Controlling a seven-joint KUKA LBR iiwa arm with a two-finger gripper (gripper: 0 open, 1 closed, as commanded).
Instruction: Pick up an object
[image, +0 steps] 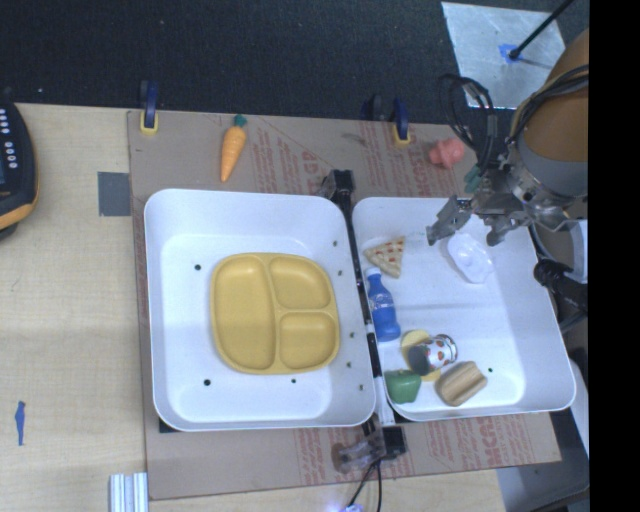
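My gripper (468, 232) hangs over the back of the right bin (535, 330), its two fingers (440, 230) spread open with nothing between them. Just below it lies a clear, whitish plastic object (470, 260). A pizza slice (387, 256) lies at the bin's left side, and a blue bottle (381, 306) lies in front of that. At the front of the bin sit a small yellow and silver toy (430, 350), a green pepper (403, 385) and a brown bread roll (460, 382).
The left bin (180, 390) holds a yellow divided plate (275, 310). A toy carrot (232, 148) and a pink object (448, 152) lie on the cardboard behind the bins. A dark device (12, 160) sits at the far left edge.
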